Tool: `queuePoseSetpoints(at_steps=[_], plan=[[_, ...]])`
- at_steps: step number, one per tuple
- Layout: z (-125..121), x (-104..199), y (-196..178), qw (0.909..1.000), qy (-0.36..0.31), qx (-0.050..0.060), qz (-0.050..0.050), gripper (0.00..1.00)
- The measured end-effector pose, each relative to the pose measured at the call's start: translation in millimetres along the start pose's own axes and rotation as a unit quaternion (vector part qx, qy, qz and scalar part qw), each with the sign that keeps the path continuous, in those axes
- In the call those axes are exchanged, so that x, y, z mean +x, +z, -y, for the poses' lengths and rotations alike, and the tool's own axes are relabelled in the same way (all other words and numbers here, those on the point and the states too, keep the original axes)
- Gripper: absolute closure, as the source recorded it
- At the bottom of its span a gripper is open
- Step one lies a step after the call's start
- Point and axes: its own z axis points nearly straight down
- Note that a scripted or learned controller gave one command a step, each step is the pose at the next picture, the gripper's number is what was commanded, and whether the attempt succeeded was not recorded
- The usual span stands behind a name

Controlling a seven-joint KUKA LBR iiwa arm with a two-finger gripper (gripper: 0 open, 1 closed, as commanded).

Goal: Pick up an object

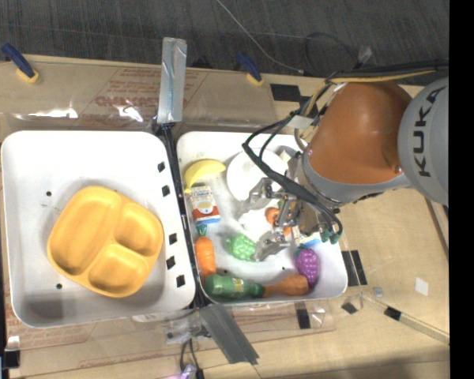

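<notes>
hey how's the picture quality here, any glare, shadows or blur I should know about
Camera view: even overhead light, focus sharp across both bins. The left bin carries a soft grey shadow in its lower-left corner; the yellow divided tray shows mild sheen. The orange band on the arm has a dull highlight. The arm shades the right bin around the pincer, where the small toys crowd together and edges get hard to separate.

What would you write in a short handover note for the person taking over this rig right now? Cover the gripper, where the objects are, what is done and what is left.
Gripper: low in the right bin, above the toy food; finger state unclear, nothing seen held.
Right bin: banana, small carton, carrot, green grapes, purple grapes, dark green bottle, white plate.
Left bin: yellow divided tray.
Done: arm brought over the objects.
Left: grasp one and lift it.
</notes>
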Motion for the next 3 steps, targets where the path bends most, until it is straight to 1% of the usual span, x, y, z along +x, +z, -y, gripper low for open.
queuePoseSetpoints(at_steps=[1,2,3], plan=[[29.9,-125.9,78.9,1.0000,0.009,-0.001,-0.003,0.00],[-2.8,-108.9,136.2,0.9968,0.080,0.001,0.007,0.00],[73.7,-128.7,140.1,0.9996,0.026,0.000,0.003,0.00]])
